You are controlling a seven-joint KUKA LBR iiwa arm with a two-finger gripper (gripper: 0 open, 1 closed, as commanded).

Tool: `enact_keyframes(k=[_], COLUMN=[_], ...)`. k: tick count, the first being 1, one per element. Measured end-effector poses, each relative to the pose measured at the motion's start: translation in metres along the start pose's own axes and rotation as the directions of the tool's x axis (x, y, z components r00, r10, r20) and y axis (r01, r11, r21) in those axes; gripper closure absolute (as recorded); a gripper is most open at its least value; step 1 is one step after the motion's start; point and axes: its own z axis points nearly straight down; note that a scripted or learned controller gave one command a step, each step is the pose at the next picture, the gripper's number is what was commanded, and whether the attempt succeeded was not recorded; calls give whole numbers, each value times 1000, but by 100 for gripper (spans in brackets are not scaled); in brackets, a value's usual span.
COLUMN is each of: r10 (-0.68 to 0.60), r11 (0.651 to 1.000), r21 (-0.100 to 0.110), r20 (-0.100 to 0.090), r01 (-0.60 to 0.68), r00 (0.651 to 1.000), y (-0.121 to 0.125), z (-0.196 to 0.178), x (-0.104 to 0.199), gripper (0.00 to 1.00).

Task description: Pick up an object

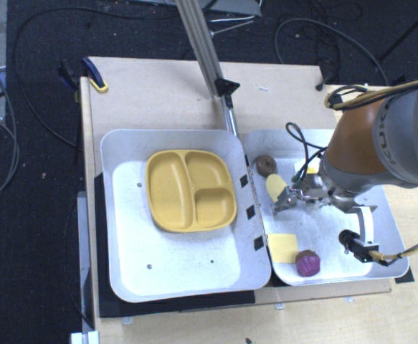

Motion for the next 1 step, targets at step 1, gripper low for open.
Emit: enact_keyframes(k=[1], r10=[0], r11=[1000], r21=[-3], r20=[0], r01=[0], r00=[1000], y=[1], z=[10], x=[0], gripper=[0])
